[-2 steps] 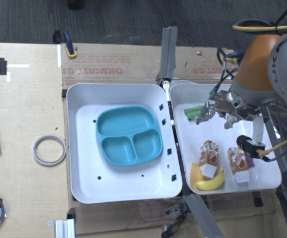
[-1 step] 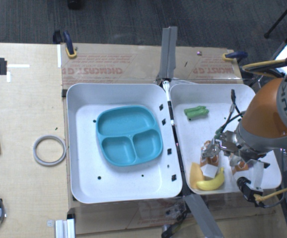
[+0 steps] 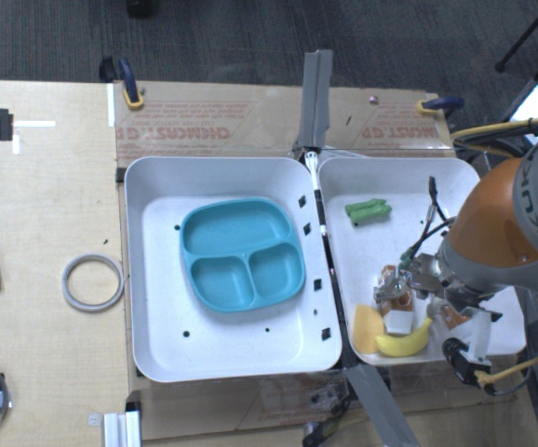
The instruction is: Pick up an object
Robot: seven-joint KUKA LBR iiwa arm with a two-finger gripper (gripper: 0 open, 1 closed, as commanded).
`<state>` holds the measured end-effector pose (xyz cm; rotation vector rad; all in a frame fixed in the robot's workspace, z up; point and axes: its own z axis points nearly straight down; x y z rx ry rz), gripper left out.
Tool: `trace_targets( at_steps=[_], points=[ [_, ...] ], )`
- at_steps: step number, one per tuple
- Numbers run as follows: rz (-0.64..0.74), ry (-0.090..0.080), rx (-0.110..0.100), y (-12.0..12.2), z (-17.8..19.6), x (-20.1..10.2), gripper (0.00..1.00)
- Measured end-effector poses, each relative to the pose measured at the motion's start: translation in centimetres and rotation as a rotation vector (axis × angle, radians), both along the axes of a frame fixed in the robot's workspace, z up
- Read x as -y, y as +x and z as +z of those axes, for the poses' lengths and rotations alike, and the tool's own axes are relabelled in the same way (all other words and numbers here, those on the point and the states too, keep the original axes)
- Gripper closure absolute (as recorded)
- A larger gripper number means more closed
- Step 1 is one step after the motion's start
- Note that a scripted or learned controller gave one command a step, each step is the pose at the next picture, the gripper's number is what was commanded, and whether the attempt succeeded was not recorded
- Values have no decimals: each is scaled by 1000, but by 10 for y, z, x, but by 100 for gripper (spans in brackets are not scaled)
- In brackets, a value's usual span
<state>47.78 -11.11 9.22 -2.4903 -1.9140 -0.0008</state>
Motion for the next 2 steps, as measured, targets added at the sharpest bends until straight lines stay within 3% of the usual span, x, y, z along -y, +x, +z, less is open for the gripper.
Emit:
trace_targets(
  at_steps=[1,2],
  points=[
    [-2,2,-1,0,9,0,100],
    [72,-2,-3,64,98,-40,100]
  ],
)
